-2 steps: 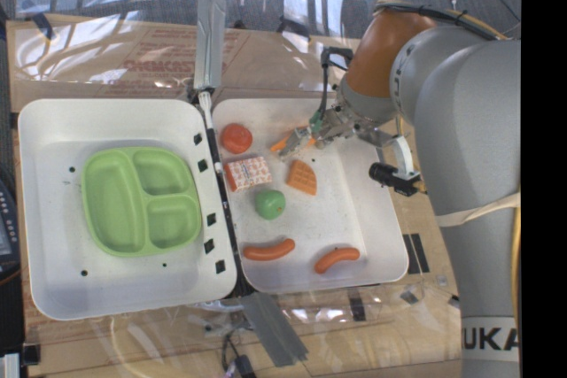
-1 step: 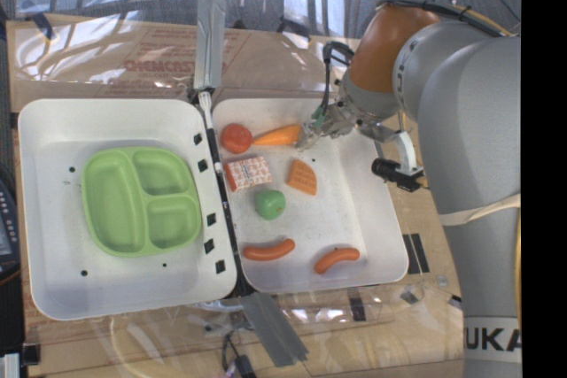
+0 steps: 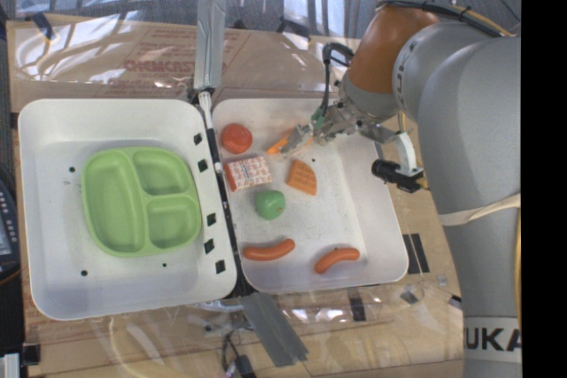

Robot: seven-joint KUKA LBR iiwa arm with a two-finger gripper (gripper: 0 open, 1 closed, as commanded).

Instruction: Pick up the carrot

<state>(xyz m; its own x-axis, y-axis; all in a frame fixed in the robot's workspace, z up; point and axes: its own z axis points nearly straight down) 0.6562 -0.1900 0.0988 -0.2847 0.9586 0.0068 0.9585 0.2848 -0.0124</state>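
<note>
The gripper [image 3: 306, 135] stood at the carrot [image 3: 282, 143] in the right bin [image 3: 383, 217]; finger state could not be determined. Grasp step in hand; closing and lifting judged next.

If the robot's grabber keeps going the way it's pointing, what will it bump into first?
Most likely the carrot. The gripper points left across the right bin, and the carrot's tip lies right at it. Farther along sits the red tomato. Height is hard to judge from above.
</note>
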